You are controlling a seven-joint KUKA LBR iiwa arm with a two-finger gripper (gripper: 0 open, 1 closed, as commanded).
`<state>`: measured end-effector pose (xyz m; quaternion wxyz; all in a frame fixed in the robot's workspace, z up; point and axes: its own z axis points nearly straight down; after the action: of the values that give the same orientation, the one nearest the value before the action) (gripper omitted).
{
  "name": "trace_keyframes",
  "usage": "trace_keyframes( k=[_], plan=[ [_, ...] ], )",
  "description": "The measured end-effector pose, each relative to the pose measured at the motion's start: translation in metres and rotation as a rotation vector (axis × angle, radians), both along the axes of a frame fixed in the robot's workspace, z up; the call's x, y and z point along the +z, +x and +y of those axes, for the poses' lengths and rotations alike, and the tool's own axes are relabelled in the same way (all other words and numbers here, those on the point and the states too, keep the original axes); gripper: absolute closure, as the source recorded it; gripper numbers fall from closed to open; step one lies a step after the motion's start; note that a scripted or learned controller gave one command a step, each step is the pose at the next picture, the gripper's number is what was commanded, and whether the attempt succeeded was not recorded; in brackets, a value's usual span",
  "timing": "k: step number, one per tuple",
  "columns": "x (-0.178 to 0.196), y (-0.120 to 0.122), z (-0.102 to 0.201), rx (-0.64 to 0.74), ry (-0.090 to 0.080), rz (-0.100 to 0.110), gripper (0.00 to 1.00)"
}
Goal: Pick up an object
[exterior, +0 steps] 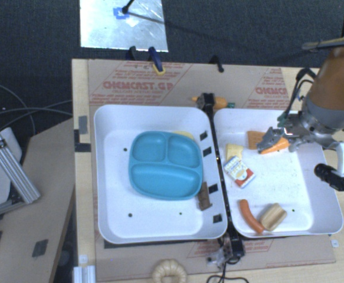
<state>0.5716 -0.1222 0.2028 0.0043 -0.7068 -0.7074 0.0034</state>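
**Orange Carrot Between the Gripper's Fingers**

I saw a small orange carrot [274, 148] in the right bin [328, 214], near its far side. It was pinched between the fingers of my gripper [276, 140], tilted, with its thin end pointing left. I could not tell if it touched the bin floor or hung just above it.

Just to the left of the carrot lay a flat tan cracker [255, 138]. Nearer the middle wall sat a pale yellow cheese piece [234, 152], and a little white packet [238, 171] with red on it lay just beside the cheese. At the front of the right bin there was a red hot dog [251, 215], touching or almost touching a tan bread roll [273, 216].

The grey arm [336, 93] with its orange band reached in from the right.

The left bin [110, 175] held a blue plate [164, 164] with three sections. A small brown thing [204, 197] lay next to the plate's front right corner. Both bins rested on the bench [142, 84].
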Motion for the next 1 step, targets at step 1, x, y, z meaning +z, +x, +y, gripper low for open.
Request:
trace_keyframes(
  k=[1],
  plan=[
    [0.0062,0.0028,0.0001,0.002,-0.002,-0.012,0.0]
  ],
)
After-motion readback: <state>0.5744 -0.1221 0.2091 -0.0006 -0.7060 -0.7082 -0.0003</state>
